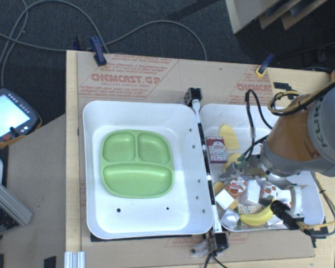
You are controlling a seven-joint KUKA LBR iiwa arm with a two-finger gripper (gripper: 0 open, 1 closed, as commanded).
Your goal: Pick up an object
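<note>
Gripper point(245, 173): low over right bin point(316, 195) clutter near banana point(257, 217); jaw state indiscernible. Step: reaching; next, closing on one item.

a divided plate point(137, 164) lies in the left bin point(95, 118); a banana point(256, 216) lies near in the right bin point(213, 112).
</note>
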